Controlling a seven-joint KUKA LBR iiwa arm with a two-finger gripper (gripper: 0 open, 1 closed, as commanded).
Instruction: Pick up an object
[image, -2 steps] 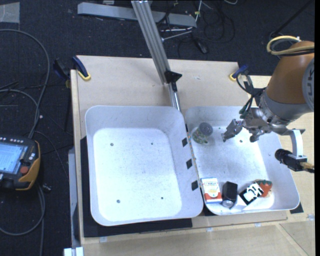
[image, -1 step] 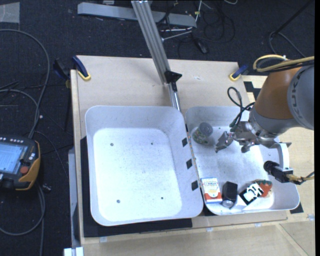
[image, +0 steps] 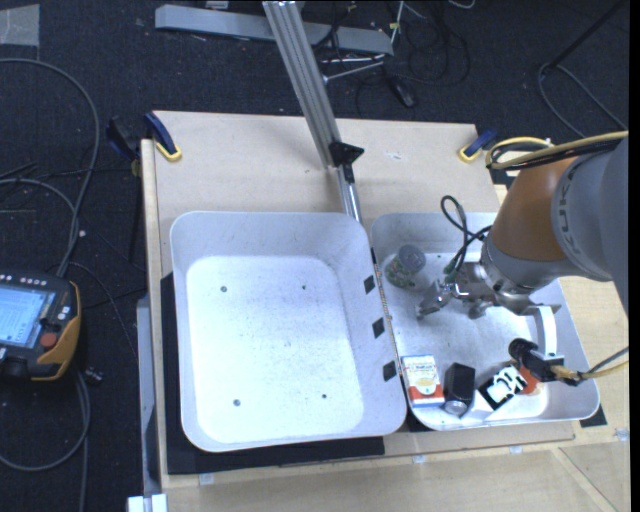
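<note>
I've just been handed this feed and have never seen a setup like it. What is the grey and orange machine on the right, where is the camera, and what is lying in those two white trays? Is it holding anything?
There is one camera, fixed above the bench and looking down at a slant. The grey and orange machine is a robot arm reaching in from the right; its gripper, a two-finger claw, hangs over the right bin. I cannot make out whether the claw is open or shut, and nothing is visibly between its fingers.

In the right bin lie a round greyish object near the far side, and along the near edge a small orange and white box, a dark block and a black and white item.

The left bin is the larger white tray beside it. A handheld control unit sits on the floor at far left.
</note>
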